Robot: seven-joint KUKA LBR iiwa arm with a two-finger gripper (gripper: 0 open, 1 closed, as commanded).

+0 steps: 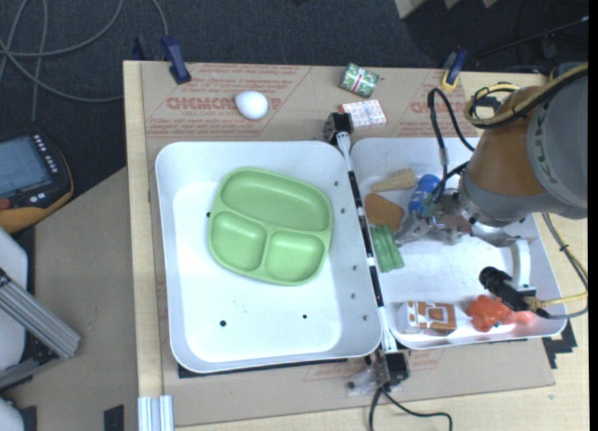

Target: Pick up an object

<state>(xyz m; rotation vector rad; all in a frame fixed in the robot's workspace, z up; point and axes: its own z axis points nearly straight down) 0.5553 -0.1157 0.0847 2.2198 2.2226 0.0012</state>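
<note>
Clutter in the right bin [523, 275] is where the pick will be made, and the gripper [418, 223] is down low among it right now. Nearest its tip sit a brown wedge-shaped piece [381, 208] and a green block [387, 253], both close against the divider between the bins; a blue item [425, 190] lies just behind the tool and a tan wedge [397, 179] beyond that. Which one is the target? My read is the brown piece or the green block, since the tip points between them. Whether the tool is spread or pinched I cannot tell; the metal parts blur together from this angle, and nothing is visibly caught in it.

Further out, along the bin's near edge, a white-and-orange packet [431, 316] and an orange-red toy [488, 311] sit well apart from the action. The arm [509, 163] leans in from the right, wrist bent down, which suits a low reach toward the divider.

Over in the left bin [187, 261] a green divided plate [271, 225] rests alone. On the cardboard behind the bins lie a white ball [251, 104], a small green can [359, 79] and a little box [364, 114].
</note>
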